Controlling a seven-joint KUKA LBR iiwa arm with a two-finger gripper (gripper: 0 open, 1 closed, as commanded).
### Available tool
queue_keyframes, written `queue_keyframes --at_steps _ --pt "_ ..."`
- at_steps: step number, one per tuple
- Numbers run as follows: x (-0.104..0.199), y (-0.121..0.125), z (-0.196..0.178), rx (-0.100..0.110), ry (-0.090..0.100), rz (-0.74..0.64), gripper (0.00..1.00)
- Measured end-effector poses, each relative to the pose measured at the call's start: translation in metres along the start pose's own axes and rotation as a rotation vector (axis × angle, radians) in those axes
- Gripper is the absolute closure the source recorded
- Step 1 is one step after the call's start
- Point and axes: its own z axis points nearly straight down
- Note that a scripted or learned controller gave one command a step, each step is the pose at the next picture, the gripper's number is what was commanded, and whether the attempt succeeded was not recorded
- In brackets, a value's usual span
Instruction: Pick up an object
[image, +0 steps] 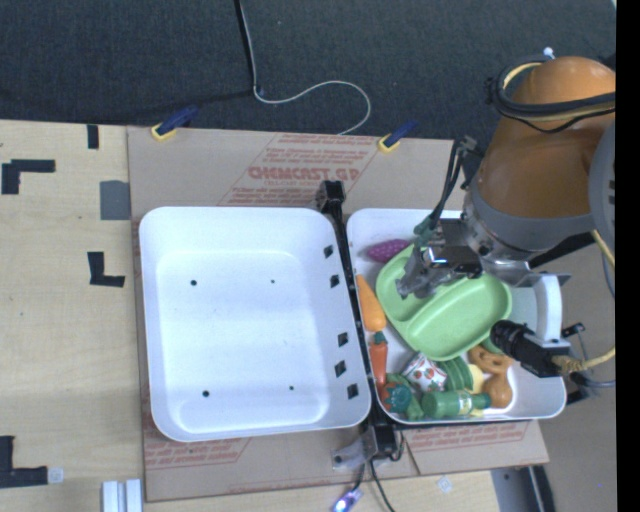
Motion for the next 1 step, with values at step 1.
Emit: queue_keyframes --at_steps 1 --pt "0.0937 -0.0003 -0.0477 0.005 0.003 -0.013 1.00"
